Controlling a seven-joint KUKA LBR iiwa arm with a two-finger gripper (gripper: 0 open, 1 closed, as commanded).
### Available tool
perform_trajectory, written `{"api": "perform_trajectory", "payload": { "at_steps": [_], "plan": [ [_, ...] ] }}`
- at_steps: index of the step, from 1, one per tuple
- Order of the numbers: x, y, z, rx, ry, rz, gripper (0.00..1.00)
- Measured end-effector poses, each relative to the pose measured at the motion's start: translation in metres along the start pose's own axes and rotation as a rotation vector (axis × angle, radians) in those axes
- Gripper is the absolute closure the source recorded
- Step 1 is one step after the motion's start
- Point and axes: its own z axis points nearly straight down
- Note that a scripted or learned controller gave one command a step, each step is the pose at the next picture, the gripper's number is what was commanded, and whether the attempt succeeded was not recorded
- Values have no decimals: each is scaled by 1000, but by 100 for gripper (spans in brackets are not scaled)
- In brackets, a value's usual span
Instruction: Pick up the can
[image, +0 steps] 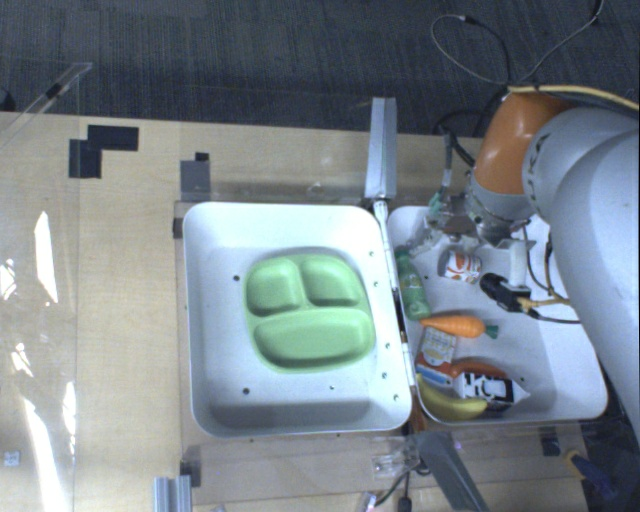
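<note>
The small white and orange can (458, 263) lies at the far end of the right-hand white bin (560, 400), directly under the claw (462, 236) (whether spread or pinching, one cannot tell). A good grasp centres over the can, clear of the green bottle (410, 287) and orange carrot (456, 326).

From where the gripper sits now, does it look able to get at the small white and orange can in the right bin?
Probably yes. The gripper hangs right above the small white and orange can, which lies on bare bin floor. The green bottle and the orange carrot lie apart from it, leaving room around it.
</note>
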Motion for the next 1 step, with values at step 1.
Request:
{"api": "perform_trajectory", "payload": {
  "at_steps": [1],
  "plan": [
    [-41,-71,-3,-1,0,-111,0]
  ]
}}
